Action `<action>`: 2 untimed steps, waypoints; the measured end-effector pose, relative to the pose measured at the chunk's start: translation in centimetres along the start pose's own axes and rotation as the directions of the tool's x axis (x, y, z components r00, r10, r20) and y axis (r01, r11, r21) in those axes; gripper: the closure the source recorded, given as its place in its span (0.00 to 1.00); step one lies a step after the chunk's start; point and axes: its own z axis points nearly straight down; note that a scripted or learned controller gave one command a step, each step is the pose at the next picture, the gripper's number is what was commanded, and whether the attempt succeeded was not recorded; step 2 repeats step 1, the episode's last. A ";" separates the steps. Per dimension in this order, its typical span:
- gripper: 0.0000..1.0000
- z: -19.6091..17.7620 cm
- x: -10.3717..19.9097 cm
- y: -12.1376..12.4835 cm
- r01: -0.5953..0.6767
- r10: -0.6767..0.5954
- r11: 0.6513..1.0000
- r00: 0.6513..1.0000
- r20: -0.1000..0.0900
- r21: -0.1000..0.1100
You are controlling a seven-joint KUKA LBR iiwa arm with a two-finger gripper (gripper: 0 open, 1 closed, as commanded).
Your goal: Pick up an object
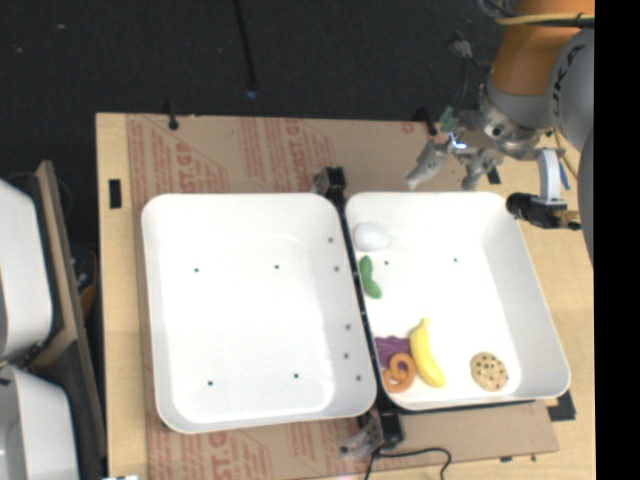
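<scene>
My gripper (452, 172) hangs above the far rim of the right bin (520, 268), open, with nothing between its fingers. In that bin lie a white egg-like object (371, 236), a green pickle-shaped piece (370, 277), a yellow banana (427, 353), an orange ring (399, 373) resting on a purple piece (388, 348), and a brown cookie (488, 370). All of them sit well in front of the gripper, along the bin's left side and near edge.
The left bin (250, 308) sits beside the right one, its rim touching it. Both rest on a cardboard sheet (250, 153) over the bench. A black clamp (329, 180) stands at the far junction of the bins.
</scene>
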 end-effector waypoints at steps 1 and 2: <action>0.00 5.3 -8.2 -11.6 -0.009 0.009 1.000 1.000 0.001 0.004; 0.00 5.3 -8.2 -11.6 -0.009 0.009 1.000 1.000 0.001 0.004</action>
